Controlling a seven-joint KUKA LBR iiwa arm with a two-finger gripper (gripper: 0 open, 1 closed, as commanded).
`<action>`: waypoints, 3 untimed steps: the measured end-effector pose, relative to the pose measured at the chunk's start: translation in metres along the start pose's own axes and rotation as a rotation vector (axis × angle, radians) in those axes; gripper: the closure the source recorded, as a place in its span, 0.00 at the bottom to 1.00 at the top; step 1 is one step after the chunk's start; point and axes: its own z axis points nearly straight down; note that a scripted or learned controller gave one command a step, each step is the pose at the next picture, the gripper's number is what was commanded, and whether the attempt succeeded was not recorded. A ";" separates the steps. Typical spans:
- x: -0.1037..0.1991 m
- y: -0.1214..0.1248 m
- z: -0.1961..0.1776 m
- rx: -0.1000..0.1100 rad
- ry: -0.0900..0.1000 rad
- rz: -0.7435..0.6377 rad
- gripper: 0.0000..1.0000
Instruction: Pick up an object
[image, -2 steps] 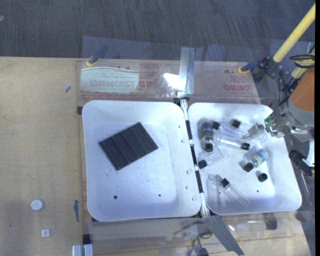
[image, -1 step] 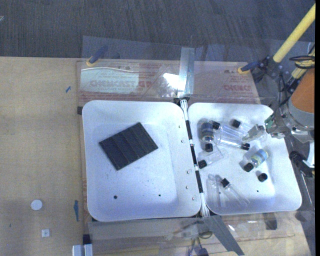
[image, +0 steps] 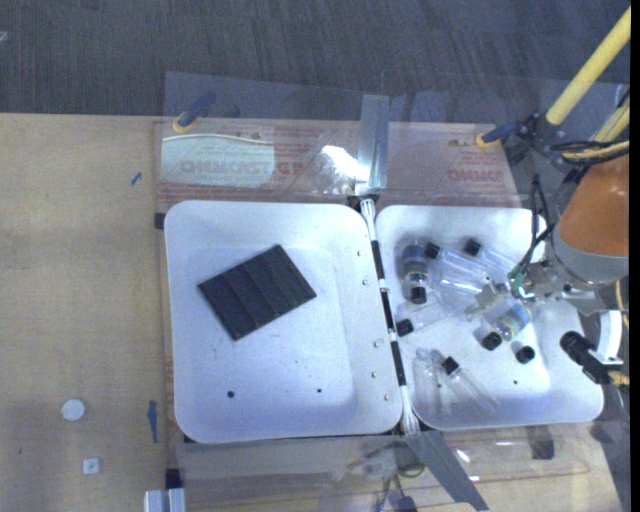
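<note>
Camera view, looking down at a slant on the desk. The left bin carries a dark ribbed slab, lying flat and turned at an angle. The right bin carries a scatter of clear, black-capped vials. Your arm reaches in from the right, and the hand hangs low over the right bin's middle, right among the vials. The nearest vial (clear body, bluish end) lies just beside and below the hand, its long axis running diagonally toward a black cap. Whether the hand is released or clenched you cannot tell here; nothing is visibly held. The slab lies well apart to the hand's left.
</note>
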 end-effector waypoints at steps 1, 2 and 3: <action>0.014 -0.023 0.017 -0.008 -0.006 -0.015 0.00; -0.022 0.020 0.018 -0.004 0.019 0.042 0.00; -0.018 -0.025 0.016 -0.010 0.020 0.027 0.00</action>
